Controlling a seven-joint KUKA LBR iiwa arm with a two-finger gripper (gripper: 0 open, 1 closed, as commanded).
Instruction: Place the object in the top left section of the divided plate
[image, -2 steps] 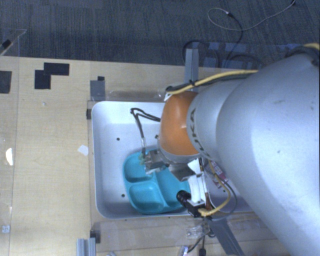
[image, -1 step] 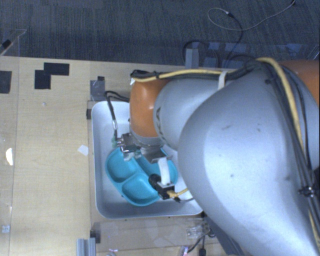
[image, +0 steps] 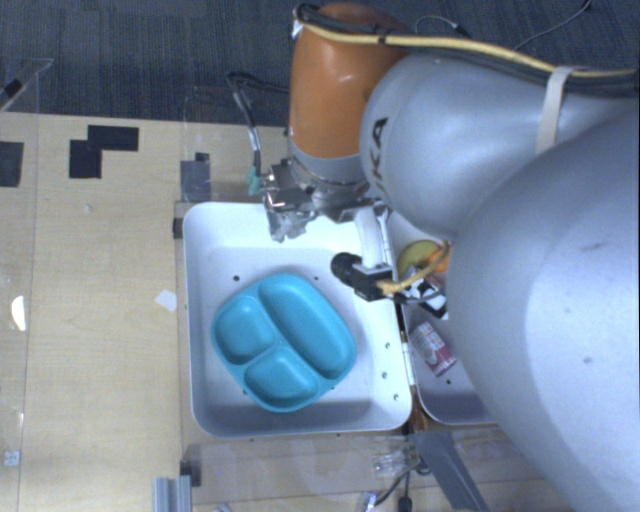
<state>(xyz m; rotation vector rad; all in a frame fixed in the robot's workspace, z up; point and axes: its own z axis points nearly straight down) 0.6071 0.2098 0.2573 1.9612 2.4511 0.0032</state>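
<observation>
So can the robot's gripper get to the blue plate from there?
Probably yes. The gripper hangs over the left bin, just above the blue plate in the view, with only bare bin floor between them.

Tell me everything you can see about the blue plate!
The blue plate is a rounded, turquoise dish that looks like smooth plastic. Raised ridges split it into three sections: one long one and two smaller ones. All three look bare. It lies flat, turned at an angle, on the floor of the left white bin, near the bin's middle and front. Nothing but the bin touches it; the gripper hangs above the bin's back part, apart from the plate.
</observation>
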